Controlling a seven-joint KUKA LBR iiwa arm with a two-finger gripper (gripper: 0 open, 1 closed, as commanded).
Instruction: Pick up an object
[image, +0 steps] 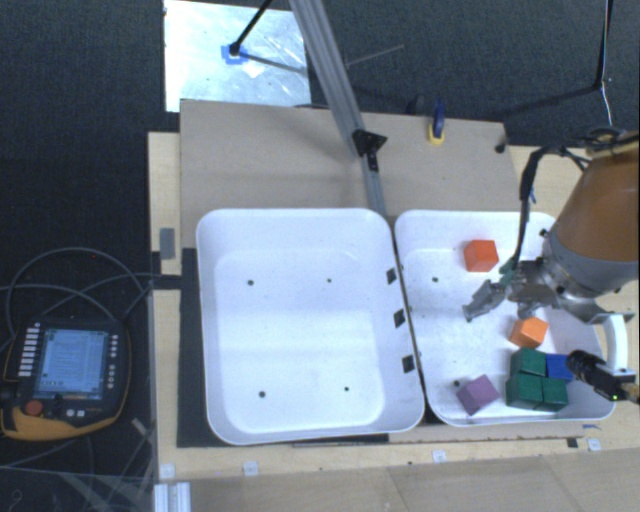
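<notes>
My gripper (484, 300) hangs over the middle of the right bin (432, 240), reaching in from the right. An orange cube (481, 255) lies just beyond it toward the back of the bin. A smaller orange block (529, 331) sits just to its front right, below the wrist. Green blocks (535, 380) cluster at the bin's front right with a blue block (559, 367) against them. A purple block (478, 393) rests near the front edge. I see nothing held in the gripper.
The left bin (300, 330) stands beside the right one, divided from it by a rim with black clips (400, 318). A slanted metal pole (340, 90) crosses the back of the bench. A teach pendant (65, 375) lies on the floor at left.
</notes>
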